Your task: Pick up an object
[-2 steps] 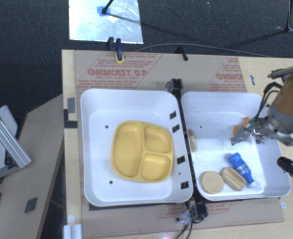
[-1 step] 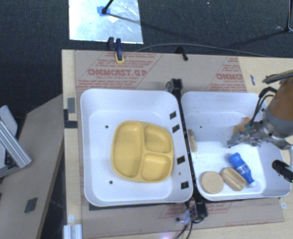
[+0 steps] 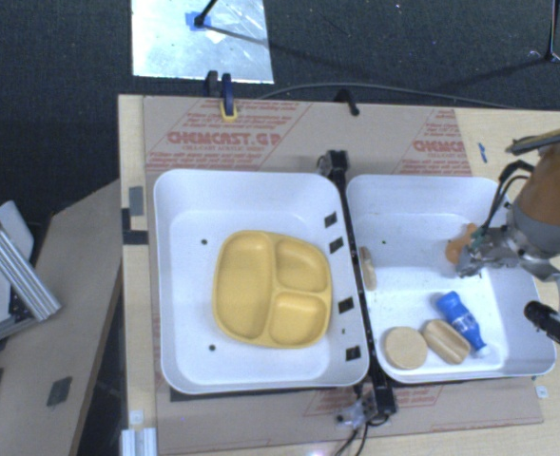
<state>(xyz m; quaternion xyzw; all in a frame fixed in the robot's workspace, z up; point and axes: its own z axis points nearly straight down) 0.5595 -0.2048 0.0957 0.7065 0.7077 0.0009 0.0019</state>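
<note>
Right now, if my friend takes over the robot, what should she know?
Gripper: down in the right bin, low by an orange thing near the far wall. I cannot tell if it is open or shut, or if it holds anything.
Right bin also has a blue bottle, a bread roll and a round cookie near the front.
Left bin holds a yellow tray.
Done: nothing clearly picked up.
Left: grab one thing and lift it.

Even, moderately bright overhead light is falling across the bench (image 3: 289, 126). The white bins (image 3: 260, 198) are glaring slightly, casting soft shadows inside their walls. A foil sheet (image 3: 202, 27) is reflecting brightly. Detail is looking soft and grainy throughout.
</note>
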